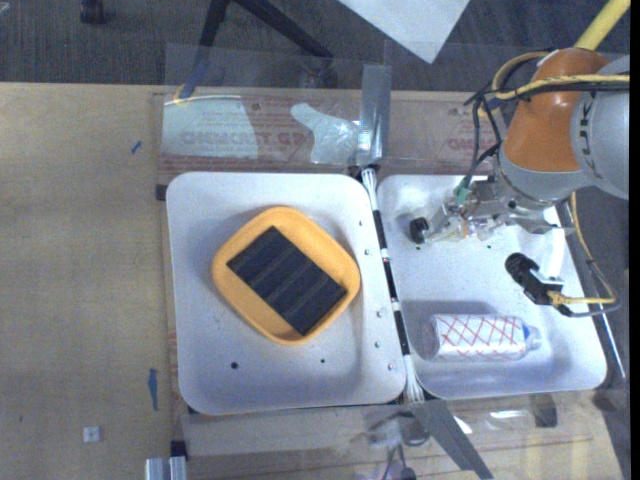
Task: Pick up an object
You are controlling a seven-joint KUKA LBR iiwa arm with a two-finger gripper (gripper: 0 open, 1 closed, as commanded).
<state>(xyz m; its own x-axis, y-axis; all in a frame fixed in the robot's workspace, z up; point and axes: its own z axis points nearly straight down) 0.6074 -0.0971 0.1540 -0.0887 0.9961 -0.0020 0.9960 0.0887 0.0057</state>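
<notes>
A yellow-orange dish with a black ridged panel on top (286,273) lies in the middle of the left bin (200,368). Near the front wall of the right bin (590,363), a clear bottle with a red criss-cross label (480,336) lies on its side. My gripper (432,228) hangs over the back left part of the right bin, reaching in from the right below the orange-banded wrist (550,118). It is well behind the bottle, with a bare strip of bin floor between them. Nothing shows in its grasp.
A ridge where the two bin walls meet (385,268) runs between the bins. Crumpled clear plastic (330,133) lies on the bench behind the left bin. Bare wooden bench (70,268) stretches to the left.
</notes>
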